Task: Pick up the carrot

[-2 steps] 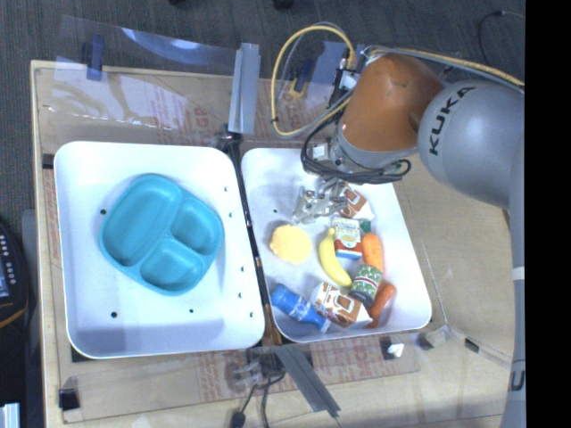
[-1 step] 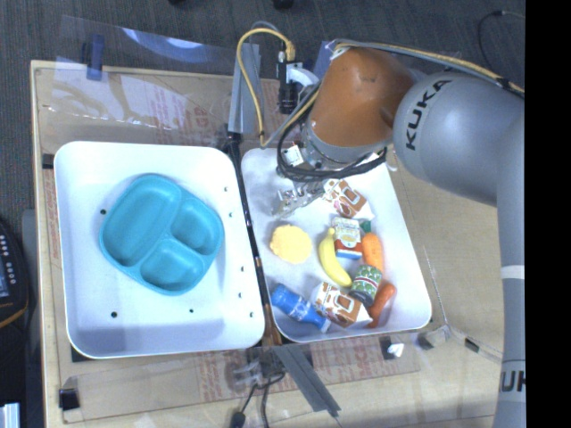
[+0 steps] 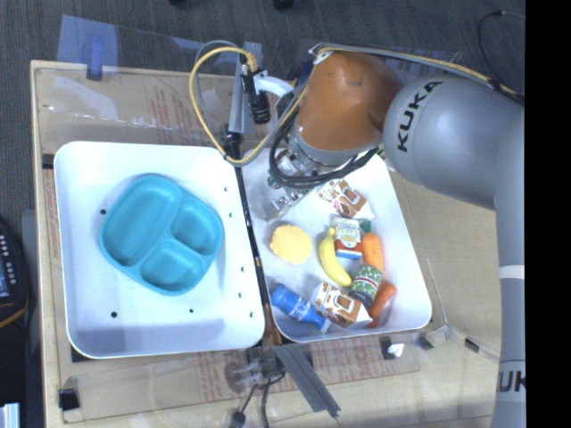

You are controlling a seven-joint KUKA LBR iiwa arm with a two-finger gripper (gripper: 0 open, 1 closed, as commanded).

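On the left half of the desk sits the left bin, and in its middle lies a blue sectioned tray, tilted a little against the bin's edges.

The right bin stands just beside it, their long walls touching. Near the right bin's front left corner lies a small blue bottle. Just beyond it, toward the bin's middle, is a pale yellow round thing. To its right a banana lies lengthwise, and touching the banana's front end is a small printed carton. A green-labelled can rests between the banana and the carrot.

There are two orange pieces near the right wall. One carrot lies beside a small white-and-green packet, about midway along the wall. The other orange piece lies toward the front right corner, touching the can. A second printed carton lies further back.

The hand hangs over the back left part of the right bin, well apart from the carrot, under the arm's orange band. Whether it is released or clenched I cannot tell from this slant. Nothing shows between its tips.
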